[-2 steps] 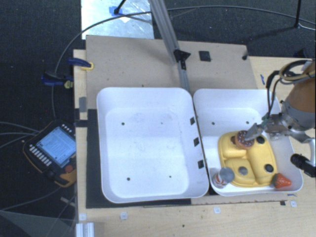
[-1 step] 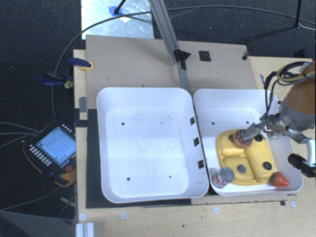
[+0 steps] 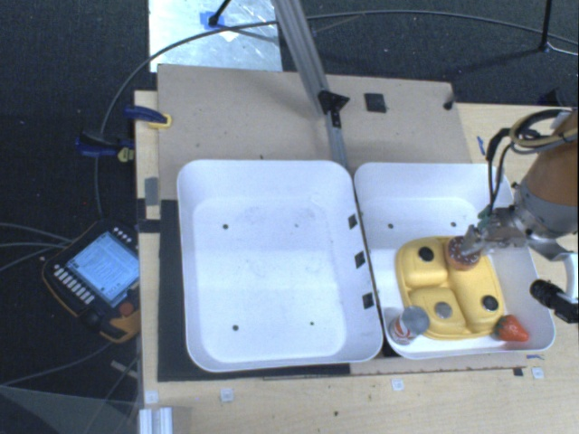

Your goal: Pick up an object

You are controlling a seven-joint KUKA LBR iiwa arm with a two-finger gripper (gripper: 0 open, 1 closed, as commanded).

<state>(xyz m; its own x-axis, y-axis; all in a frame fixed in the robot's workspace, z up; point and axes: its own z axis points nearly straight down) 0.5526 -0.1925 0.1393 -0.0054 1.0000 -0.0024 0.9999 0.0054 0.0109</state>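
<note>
Nothing readable anywhere, honestly. Lit screen on the handheld pendant (image 3: 101, 267) off to the left of the bench glows blue-white with what may be lines of text, but far too small and blurry to make out. Dark tags along the wall between the two white bins (image 3: 357, 242) and the little black square (image 3: 375, 103) on the cardboard sheet carry no lettering that can be told.

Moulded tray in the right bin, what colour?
Yellow moulded plastic tray, seen in the camera view.
</note>
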